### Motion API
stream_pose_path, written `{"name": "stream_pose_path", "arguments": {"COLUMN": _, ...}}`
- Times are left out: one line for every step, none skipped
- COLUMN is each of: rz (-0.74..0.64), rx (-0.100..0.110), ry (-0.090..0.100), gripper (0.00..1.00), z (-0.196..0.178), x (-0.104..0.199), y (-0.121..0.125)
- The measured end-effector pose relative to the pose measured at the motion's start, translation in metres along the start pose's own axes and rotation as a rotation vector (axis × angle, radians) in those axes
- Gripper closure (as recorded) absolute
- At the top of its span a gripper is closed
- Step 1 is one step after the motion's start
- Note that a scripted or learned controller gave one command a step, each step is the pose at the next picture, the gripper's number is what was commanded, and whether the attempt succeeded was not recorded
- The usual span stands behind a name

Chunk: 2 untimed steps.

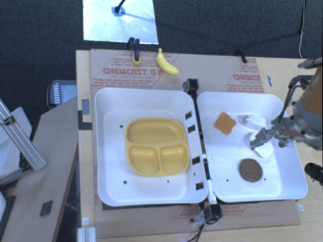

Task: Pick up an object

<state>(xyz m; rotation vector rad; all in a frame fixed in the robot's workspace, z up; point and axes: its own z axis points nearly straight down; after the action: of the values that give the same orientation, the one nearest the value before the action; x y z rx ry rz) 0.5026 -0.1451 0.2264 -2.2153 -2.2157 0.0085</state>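
The right bin (pixel 287 185) holds an orange square piece (pixel 224 123) at its upper left and a brown round disc (pixel 251 170) near its front. A white object (pixel 263 149) lies at its middle right, and a pale clear item (pixel 254 120) sits just behind that. My gripper (pixel 267 137) reaches in from the right edge and hangs low, directly over the white object, partly hiding it. Whether it touches the white object is not visible.
The left bin (pixel 108 135) carries a yellow three-compartment tray (pixel 154 146). A yellow banana (pixel 167 64) and a yellow-and-black clamp (pixel 136 52) lie on the cardboard behind the bins. A black divider strip (pixel 194 130) runs between the bins.
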Motion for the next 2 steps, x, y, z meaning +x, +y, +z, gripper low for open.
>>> {"name": "stream_pose_path", "arguments": {"rz": -0.003, "rx": -0.011, "ry": -0.002, "gripper": 0.00, "z": -0.006, "x": 0.000, "y": 0.002}}
{"name": "stream_pose_path", "arguments": {"rz": -0.001, "rx": -0.007, "ry": -0.002, "gripper": 0.00, "z": 0.051, "x": -0.008, "y": 0.005}}
